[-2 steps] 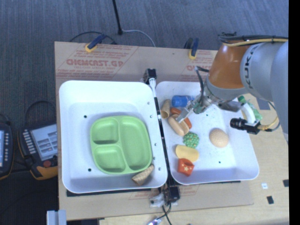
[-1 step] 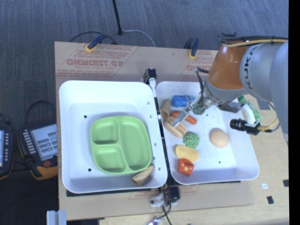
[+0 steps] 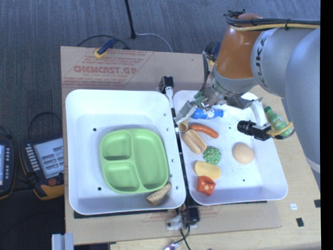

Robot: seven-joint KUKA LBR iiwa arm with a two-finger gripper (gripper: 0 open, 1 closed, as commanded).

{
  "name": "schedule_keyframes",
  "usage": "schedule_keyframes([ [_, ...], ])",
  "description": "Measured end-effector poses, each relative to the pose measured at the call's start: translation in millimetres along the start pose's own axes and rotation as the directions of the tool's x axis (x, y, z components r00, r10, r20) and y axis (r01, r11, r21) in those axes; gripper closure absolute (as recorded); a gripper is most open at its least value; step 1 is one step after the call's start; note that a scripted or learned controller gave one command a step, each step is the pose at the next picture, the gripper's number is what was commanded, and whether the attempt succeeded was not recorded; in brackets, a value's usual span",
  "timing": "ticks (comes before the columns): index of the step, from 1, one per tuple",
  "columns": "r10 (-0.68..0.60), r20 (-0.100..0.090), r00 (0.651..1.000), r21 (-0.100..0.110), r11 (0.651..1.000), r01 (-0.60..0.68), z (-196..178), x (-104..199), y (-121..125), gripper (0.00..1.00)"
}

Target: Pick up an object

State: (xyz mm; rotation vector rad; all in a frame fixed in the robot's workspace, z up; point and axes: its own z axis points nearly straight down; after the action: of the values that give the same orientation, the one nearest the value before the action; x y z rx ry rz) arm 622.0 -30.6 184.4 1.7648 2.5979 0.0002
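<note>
The pincer [image 3: 204, 104] hangs over the right bin's [image 3: 270, 191] top-left corner — the hot dog [image 3: 197, 135] (long axis about 10-to-4) lies just at its 6 o'clock — grip state: cannot tell.

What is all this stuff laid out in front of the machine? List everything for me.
Bins: two, white, side by side on the bench.
Divided plate: one, green, left bin.
Bread piece: one, tan, left bin's near edge.
Hot dog: one, tan bun, right bin.
Sausage: one, orange-red, beside the bun.
Broccoli: one, green, right bin.
Yellow piece: one, right bin.
Red piece: one, right bin.
Egg: one, beige, right bin.
Bottle: one, green, right bin's far side.
Arm: one, grey and orange.
End effector: one, over the right bin's left side.
</note>
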Motion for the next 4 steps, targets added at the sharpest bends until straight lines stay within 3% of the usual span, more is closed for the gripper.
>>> schedule_keyframes([
  [1,-0.117,0.0,0.993,0.002,0.993,0.117,86,-73,-42,0.0],
  [2,-0.126,0.006,0.992,-0.008,0.992,0.126,91,-66,-33,0.0],
  [3,-0.125,0.003,0.992,-0.017,0.992,0.125,76,-64,-29,1.0],
  [4,-0.125,-0.001,0.992,-0.013,0.992,0.125,79,-63,-30,0.0],
])
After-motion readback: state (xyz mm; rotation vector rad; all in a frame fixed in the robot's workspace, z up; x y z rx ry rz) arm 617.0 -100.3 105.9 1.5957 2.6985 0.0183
